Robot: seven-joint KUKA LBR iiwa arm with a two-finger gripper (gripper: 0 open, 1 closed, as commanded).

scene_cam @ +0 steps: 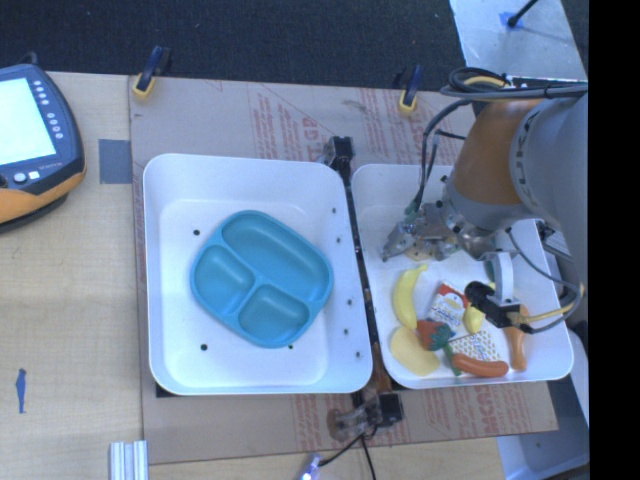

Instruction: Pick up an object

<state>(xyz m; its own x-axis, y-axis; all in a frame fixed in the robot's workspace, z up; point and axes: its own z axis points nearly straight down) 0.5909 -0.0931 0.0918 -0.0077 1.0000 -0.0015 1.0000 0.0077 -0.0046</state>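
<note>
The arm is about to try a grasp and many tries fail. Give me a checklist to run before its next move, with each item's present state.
1. Gripper over the right white bin: ok, it sits above the bin's upper left part.
2. Fingers open or shut: cannot tell.
3. Anything between the fingers: cannot tell; nothing visibly held.
4. Target within reach: ok, the yellow toy banana lies just below the gripper.
5. Target free of neighbours: not ok, the banana lies close against the round yellow piece and the crowded pile of toy food.
6. Left white bin: ok, the blue divided plastic plate lies flat inside it, away from the arm.
</note>
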